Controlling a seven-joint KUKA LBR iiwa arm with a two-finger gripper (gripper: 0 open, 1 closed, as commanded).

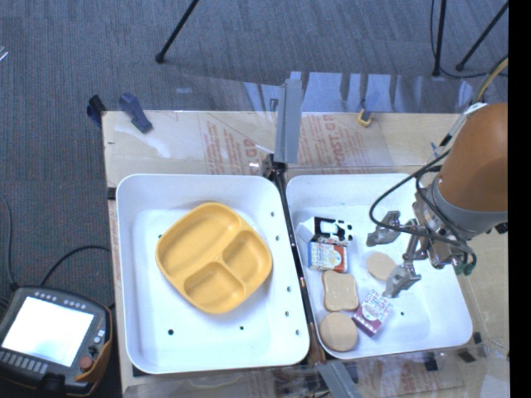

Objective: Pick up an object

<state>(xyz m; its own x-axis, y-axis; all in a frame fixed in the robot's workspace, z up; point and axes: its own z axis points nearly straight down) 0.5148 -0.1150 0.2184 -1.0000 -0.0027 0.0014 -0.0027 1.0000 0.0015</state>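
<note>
Bench (207, 139): bears two shallow white bins side by side; a grey upright post (289, 123) stands at the 12 o'clock end of the seam between them.
Left bin (133, 222): holds one yellow divided plate (214, 257) with three compartments, lying flat near the bin centre.
Right bin (431, 322): holds the loose objects, grouped toward its 9 o'clock side and centre.
Black-and-white item (333, 228): at the 12 o'clock end of the group.
Small printed carton (328, 254): just beside the black-and-white item, at its 6 o'clock.
Bread-slice shape (340, 290): tan, at 6 o'clock of the carton.
Round tan piece (338, 331): at 6 o'clock of the bread-slice shape, near the bin's front wall.
Pink-and-white packet (372, 312): at 3 o'clock of the bread-slice shape, tilted.
Oval tan piece (381, 265): at 12 o'clock of the packet, just beside the gripper.
Arm (477, 164): enters from 3 o'clock; orange band above the wrist, cables looping off it.
Gripper (392, 259): over the right bin, fingers spread apart, nothing between them; the oval tan piece lies in the gap region below, contact cannot be judged.
Floor: a handheld control pendant (51, 334) lies at 7 o'clock of the bench.
</note>
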